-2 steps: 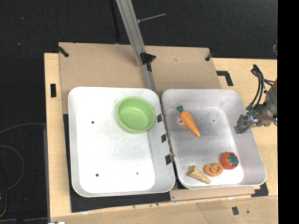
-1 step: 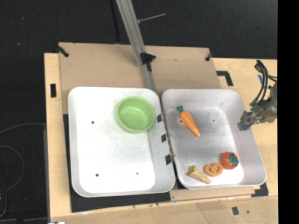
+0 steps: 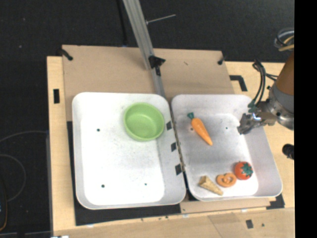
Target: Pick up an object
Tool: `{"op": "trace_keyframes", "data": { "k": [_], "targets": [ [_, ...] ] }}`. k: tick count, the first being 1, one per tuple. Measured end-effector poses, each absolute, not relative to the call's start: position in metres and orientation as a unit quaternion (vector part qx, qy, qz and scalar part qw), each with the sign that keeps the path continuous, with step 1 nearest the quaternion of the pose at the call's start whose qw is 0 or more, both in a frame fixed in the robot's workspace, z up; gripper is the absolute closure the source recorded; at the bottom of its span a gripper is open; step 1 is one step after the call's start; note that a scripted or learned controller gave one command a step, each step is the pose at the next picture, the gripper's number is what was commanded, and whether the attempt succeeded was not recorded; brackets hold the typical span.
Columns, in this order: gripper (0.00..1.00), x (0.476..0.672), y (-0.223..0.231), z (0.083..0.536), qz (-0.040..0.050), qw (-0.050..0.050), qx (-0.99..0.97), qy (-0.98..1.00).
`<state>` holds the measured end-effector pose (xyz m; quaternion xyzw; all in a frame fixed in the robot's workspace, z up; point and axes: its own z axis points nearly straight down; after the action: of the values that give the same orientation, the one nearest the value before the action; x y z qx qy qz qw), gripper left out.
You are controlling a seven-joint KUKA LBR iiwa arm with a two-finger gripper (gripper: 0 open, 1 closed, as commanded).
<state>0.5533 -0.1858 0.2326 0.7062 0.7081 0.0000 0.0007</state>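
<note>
Right bin (image 3: pixel 262 152), near edge: cheese wedge (image 3: pixel 210 185), orange slice (image 3: pixel 226 180), tomato (image 3: pixel 243 170) in a row. Farther back – carrot (image 3: pixel 200 129), lying free. Pincer (image 3: pixel 246 126) above the bin's right side, state indeterminable – nothing visibly gripped. Left bin (image 3: pixel 94 148): green bowl (image 3: pixel 144 122)

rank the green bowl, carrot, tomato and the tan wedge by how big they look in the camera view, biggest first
1. green bowl, clearly the largest
2. carrot
3. tomato and tan wedge: these look about alike, the wedge longer and the tomato rounder, so I will not rank them.
</note>
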Motion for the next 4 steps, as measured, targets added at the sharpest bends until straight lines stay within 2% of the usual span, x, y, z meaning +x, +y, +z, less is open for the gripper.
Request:
{"op": "trace_keyframes", "data": {
  "k": [3, 4],
  "targets": [
    [1.0, 0.611, -0.017, 0.253, 0.0017, 0.001, 0.704, 0.71],
    [1.0, 0.629, 0.025, 0.241, 0.0003, 0.0, 0.705, 0.709]
  ]
}}
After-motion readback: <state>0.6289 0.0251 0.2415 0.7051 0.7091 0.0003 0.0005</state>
